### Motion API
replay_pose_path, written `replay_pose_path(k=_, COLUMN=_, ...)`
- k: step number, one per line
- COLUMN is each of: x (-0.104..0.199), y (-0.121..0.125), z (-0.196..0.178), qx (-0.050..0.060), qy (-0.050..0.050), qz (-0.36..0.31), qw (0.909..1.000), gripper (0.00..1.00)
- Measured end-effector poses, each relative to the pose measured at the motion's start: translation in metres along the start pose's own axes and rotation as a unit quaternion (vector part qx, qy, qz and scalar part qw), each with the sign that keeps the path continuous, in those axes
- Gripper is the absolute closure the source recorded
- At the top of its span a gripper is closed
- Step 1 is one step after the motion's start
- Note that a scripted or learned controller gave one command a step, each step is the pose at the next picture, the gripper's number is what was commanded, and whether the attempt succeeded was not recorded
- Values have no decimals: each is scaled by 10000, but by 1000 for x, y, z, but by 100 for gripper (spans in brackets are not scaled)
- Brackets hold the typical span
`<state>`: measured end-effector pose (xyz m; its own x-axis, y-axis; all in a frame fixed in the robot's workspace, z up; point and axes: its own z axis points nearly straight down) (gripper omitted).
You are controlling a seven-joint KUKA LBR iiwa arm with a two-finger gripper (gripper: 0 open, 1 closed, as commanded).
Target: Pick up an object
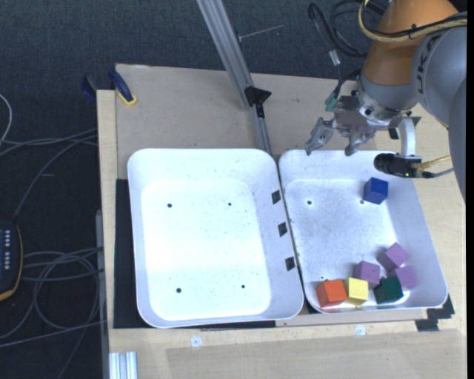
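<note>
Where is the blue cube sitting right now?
The small blue cube lies alone in the upper part of the right-hand white bin, well apart from the cluster of coloured blocks at that bin's near edge, and below the pincer.

Arm [415, 52] cut off by top and right edges, dark green block [387, 290] partly hidden behind yellow block [358, 289], black device [7, 255] cropped at left edge

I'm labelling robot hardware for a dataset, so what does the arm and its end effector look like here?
The arm is grey and rounded, with a broad orange band above the wrist. Below it sits a silver metal end effector with two thin grey fingers. Black cables loop behind the arm, and a small black module with a yellowish lead juts out beside the wrist.
</note>
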<state>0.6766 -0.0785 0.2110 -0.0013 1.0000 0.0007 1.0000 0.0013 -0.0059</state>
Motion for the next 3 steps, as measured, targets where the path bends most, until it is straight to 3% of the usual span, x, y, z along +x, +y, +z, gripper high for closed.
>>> replay_pose_path(k=2, x=-14, y=-5, z=110, qx=13, qy=0, qz=10, qw=10000, gripper=0)
replay_pose_path(k=3, x=-13, y=-2, z=94, qx=-41, qy=2, qz=5, qw=10000, gripper=100)
